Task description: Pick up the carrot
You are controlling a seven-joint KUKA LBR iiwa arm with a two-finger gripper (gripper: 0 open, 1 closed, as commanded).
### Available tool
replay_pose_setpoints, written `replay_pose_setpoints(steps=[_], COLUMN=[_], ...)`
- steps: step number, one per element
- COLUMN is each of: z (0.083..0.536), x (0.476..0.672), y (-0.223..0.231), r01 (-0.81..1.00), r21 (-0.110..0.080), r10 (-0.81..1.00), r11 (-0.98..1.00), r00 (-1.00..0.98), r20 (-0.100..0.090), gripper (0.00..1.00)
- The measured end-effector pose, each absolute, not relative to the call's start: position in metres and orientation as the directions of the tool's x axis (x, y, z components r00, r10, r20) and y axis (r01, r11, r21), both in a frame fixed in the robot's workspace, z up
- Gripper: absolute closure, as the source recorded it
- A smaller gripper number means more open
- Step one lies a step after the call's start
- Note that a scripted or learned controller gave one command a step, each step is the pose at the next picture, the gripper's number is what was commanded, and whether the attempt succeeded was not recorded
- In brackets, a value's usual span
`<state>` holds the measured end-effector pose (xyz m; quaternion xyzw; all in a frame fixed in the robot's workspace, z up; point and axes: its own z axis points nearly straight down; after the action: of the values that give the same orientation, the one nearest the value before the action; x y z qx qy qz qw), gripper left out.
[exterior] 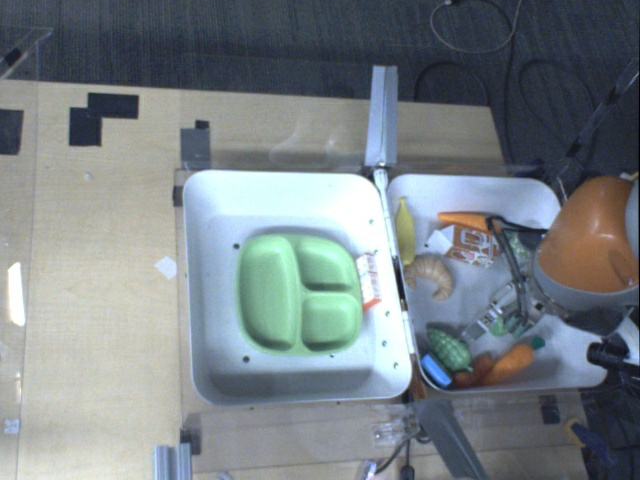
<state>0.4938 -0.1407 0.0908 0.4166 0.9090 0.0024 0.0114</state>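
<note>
Jaws cannot be made out on the gripper point(503, 313), low in the right bin point(540, 193). At five o'clock there lies the carrot point(512, 361). A green tray point(298, 291) fills the left bin point(215, 268); pale wood bench point(90, 268), dark carpet at twelve o'clock.

A single fixed camera looks down from above the bench point(90, 268) at a slant, far enough back to take in both white bins: the left bin point(210, 298) and the right bin point(530, 193). The arm point(590, 243) enters from the right edge.
</note>
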Motion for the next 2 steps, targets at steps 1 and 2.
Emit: replay_pose_setpoints(steps=[1,2], z=[0.09,0.111], x=[0.536,0.6], y=[-0.17,-0.184], r01=[0.761,0.781], r21=[0.011,0.007], r10=[0.761,0.781], r11=[0.648,0.625], r00=[-0.648,-0.625], r20=[-0.013,-0.008], gripper=[0.0,0.0])
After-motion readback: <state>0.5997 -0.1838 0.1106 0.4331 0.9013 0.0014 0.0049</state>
